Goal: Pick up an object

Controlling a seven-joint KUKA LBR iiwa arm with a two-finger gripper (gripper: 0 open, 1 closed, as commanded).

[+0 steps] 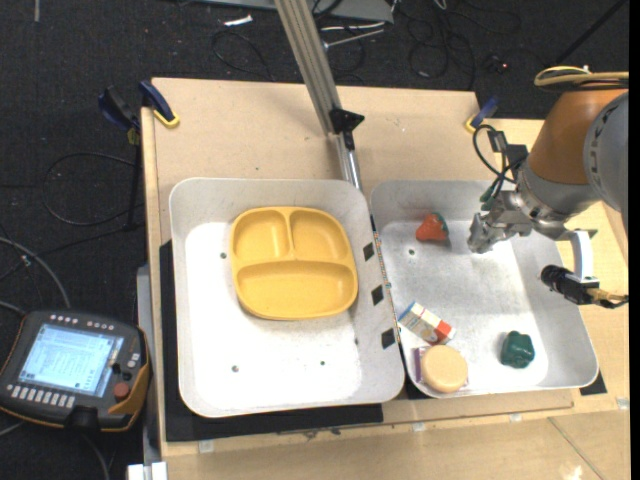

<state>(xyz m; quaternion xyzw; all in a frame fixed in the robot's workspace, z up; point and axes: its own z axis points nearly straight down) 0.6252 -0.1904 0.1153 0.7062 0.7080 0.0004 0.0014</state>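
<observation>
In the right bin (560, 298) lie a red strawberry-like toy (432, 228) near the far left, a small white and orange carton (424, 322), a round tan bun-like piece (444, 368) at the near left corner, and a dark green pepper-like toy (517, 349) at the near right. My gripper (482, 240) hangs low over the bin's far part, just right of the red toy and apart from it. Nothing shows between its tips.
The left bin (200, 268) holds a yellow divided plate (294, 262). A slanted metal pole (312, 53) crosses the far bench down to the bins' shared edge. A teach pendant (70, 366) lies off the bench at the near left.
</observation>
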